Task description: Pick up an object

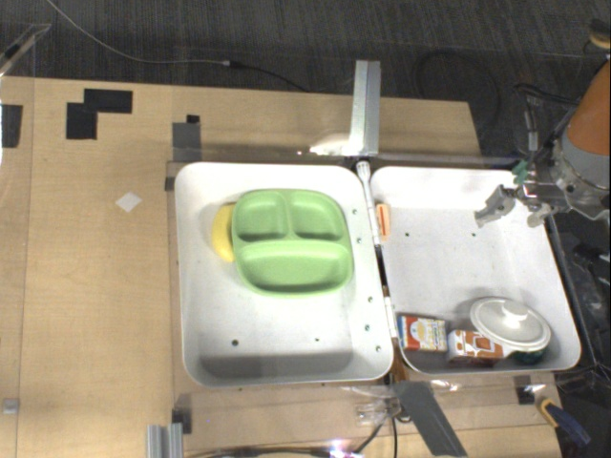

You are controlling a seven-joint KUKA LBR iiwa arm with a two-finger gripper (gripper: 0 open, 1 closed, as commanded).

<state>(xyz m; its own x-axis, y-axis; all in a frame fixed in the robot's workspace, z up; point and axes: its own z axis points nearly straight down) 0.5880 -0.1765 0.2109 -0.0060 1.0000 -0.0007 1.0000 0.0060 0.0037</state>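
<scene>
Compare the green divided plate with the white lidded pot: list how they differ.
The green divided plate lies in the left bin; the white lidded pot sits in the right bin, at its near right corner.
The plate is broad, flat and open, with three compartments; the pot is smaller, round and closed by a knobbed lid.
The plate partly covers a yellow object; the pot sits beside small cartons.
Neither is between the fingers of the gripper.

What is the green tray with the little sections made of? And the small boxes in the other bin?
The green tray looks like moulded plastic: one even colour, rounded edges, a soft matte sheen. The small boxes look like printed cardboard, with flat sides and colourful pictures, though they are too small to be sure.
</scene>
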